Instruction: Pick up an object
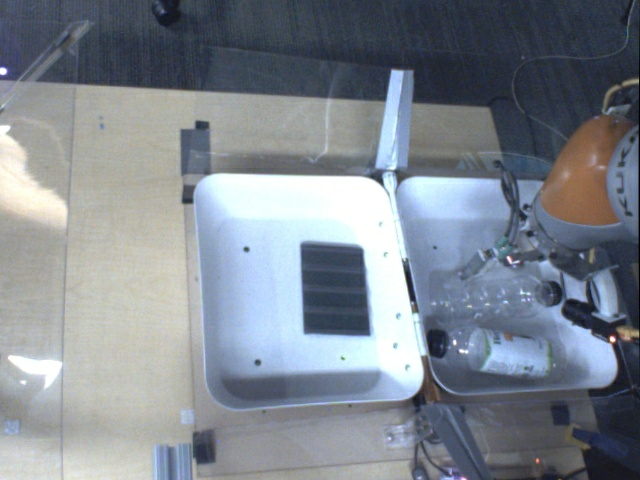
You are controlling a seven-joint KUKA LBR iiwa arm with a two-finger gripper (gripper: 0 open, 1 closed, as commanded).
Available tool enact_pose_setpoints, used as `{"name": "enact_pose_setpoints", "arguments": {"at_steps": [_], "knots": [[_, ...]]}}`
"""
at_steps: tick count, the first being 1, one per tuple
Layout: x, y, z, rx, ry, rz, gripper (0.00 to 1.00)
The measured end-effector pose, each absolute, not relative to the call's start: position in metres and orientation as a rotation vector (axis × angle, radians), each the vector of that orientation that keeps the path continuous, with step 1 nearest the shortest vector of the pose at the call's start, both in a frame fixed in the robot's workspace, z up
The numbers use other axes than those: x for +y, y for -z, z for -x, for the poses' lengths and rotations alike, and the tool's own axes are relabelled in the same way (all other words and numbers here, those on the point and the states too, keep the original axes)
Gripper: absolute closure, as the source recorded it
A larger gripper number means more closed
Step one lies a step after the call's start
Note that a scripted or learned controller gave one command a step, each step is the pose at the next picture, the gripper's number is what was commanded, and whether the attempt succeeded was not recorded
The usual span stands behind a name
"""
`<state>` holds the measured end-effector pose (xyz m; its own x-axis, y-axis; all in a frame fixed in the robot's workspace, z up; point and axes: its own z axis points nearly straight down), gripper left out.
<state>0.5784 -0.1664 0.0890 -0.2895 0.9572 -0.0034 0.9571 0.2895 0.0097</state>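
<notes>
The right bin (440, 203) holds two bottles. A clear, unlabelled bottle (495, 293) lies on its side in the middle. In front of it lies a second bottle (495, 352) with a pale green-and-white label and a black cap pointing left. A dark ribbed rectangular block (335, 288) rests flat in the middle of the left bin (230, 268). My gripper (512, 254) reaches in from the right and hangs low over the right bin, just above the upper edge of the clear bottle. The grey wrist and orange band (590, 173) hide the bin's far right side.
A metal bar (395, 128) stands at the back between the two bins. A clear plastic sheet (40, 268) covers the wooden bench on the left. Cables and black fittings (590, 318) hang by the right bin's right edge.
</notes>
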Motion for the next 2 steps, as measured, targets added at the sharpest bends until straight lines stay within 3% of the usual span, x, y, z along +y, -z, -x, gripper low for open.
{"name": "enact_pose_setpoints", "arguments": {"at_steps": [1,2], "knots": [[-0.116,-0.09,-0.555,2.73,-0.012,-1.527,0.0],[-0.088,-0.09,-0.58,2.766,-0.012,-1.463,0.0]]}}
